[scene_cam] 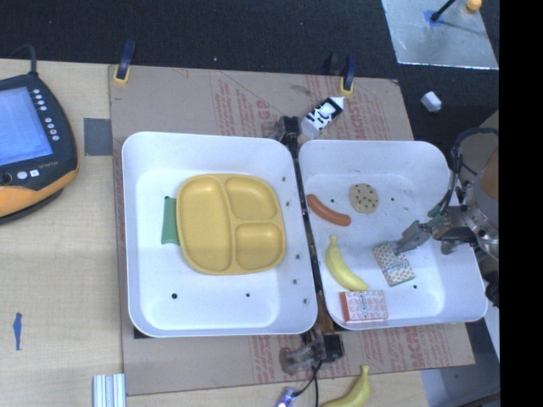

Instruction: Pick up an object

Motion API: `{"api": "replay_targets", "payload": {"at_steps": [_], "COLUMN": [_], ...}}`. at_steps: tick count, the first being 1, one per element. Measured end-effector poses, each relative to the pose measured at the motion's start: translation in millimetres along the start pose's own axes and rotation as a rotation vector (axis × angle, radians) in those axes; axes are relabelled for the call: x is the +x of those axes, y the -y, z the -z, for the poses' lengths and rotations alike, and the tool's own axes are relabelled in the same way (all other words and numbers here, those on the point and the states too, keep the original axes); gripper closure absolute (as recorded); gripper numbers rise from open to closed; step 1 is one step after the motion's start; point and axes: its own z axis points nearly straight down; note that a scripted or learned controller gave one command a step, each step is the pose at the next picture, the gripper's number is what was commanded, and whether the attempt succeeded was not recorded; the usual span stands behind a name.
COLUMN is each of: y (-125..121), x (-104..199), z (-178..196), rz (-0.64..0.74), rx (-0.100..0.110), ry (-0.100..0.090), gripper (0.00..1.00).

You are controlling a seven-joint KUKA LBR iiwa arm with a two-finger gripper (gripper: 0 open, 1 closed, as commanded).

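The right bin (424,164) holds a sausage (328,210), a round cookie (364,197), a banana (343,266), a small patterned packet (394,266) and a red and white box (365,306). My gripper (412,237) reaches in from the right edge, low over the right bin. Its tip sits just above the packet's upper right corner, close to it or touching it. Nothing is visibly lifted off the bin floor.
The left bin (153,303) holds a yellow divided plate (229,223) with a green piece (170,220) sticking out from under its left side. A second banana (352,390) lies off the bins at the bottom. A control pendant (30,142) rests far left.
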Motion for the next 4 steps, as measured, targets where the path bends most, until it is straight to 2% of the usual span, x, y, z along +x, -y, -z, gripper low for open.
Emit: {"api": "replay_targets", "payload": {"at_steps": [1,2,3,4], "y": [-14.0,-14.7,-50.8,-71.9], "x": [3.0,1.5,67.3,139.0], "z": [-107.8,-97.1,-107.0,-6.2], "rz": [0.003,0.008,0.004,0.001], "rx": [0.002,0.002,-0.001,-0.002], "ry": [0.0,0.002,0.001,-0.001], "gripper": [0.0,1.0,1.0,1.0]}}
